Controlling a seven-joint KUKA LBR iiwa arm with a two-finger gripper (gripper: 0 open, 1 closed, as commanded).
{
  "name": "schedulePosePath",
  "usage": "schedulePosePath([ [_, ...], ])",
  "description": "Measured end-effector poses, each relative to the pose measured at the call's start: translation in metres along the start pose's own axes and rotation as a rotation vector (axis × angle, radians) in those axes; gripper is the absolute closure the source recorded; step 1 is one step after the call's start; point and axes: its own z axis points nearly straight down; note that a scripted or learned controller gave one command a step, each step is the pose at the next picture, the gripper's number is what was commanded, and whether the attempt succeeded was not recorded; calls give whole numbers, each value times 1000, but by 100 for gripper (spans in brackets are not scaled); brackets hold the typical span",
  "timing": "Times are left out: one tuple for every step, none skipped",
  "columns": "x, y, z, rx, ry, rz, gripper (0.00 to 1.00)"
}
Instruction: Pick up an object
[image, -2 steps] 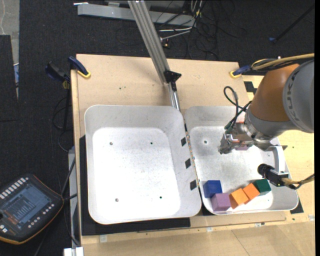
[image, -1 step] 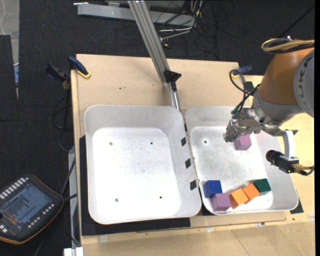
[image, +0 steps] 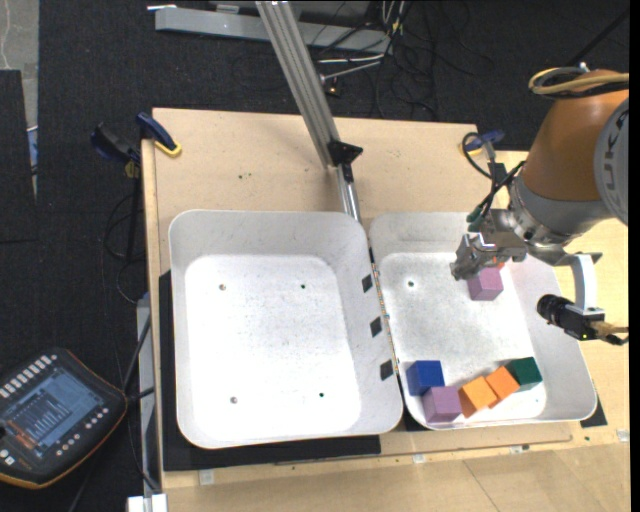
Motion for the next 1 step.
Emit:
schedulePosePath([
  [52, 9, 10, 4, 2, -5, 100],
])
